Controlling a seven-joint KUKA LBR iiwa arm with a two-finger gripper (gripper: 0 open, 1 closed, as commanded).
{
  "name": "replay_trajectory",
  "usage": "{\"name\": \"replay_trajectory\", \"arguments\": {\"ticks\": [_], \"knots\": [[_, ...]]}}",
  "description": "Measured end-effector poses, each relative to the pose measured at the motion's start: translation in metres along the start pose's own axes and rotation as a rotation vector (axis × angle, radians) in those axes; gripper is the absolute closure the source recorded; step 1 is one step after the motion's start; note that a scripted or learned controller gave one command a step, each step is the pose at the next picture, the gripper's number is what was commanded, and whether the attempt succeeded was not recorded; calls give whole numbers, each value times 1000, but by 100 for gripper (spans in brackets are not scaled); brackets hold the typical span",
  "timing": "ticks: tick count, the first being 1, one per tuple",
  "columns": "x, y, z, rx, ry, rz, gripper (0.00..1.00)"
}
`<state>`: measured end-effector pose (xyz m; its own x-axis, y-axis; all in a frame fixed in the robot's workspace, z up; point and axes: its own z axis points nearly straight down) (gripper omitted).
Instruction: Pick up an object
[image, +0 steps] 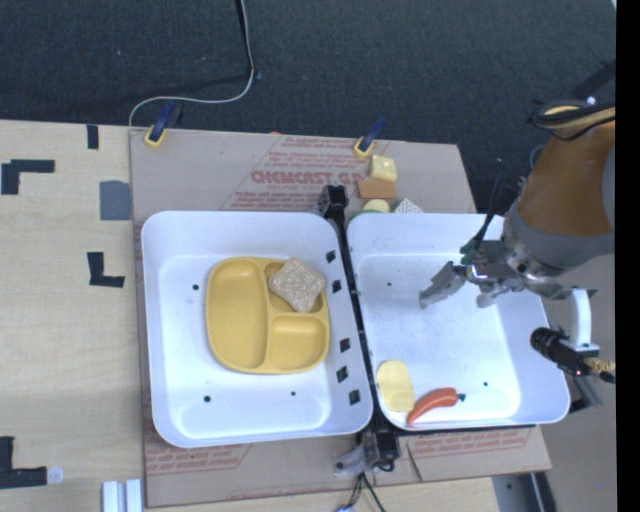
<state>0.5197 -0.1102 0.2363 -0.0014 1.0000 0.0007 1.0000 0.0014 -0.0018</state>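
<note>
A: Camera view, 1 frame logged. We see 2 white bins side by side; the left bin (165, 330) holds a yellow divided tray (245, 325) with a speckled tan slab (297, 284) resting tilted on its upper right compartment.

B: And the right bin (500, 350)? We note a pale yellow piece (395, 384) near its lower left corner, with an orange-red sausage-shaped piece (432, 404) just beside it — touching or nearly so, we cannot tell which.

A: Agreed. The gripper (452, 284) hangs over the upper middle of the right bin, pointing left, well apart from both pieces. Its fingers look spread, with nothing between them.

B: Behind the bins, on the cardboard, we log small blocks (379, 178) — yellow and tan — near the divider's top end.
</note>
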Motion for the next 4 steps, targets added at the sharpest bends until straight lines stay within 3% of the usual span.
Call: {"name": "replay_trajectory", "arguments": {"ticks": [1, 2, 3, 4], "knots": [[31, 74, 54, 1, 0, -4, 0], [60, 118, 52, -3, 0, -4, 0], [-11, 117, 157, -2, -3, 6, 0], [6, 140, 152, -2, 0, -1, 0]]}}
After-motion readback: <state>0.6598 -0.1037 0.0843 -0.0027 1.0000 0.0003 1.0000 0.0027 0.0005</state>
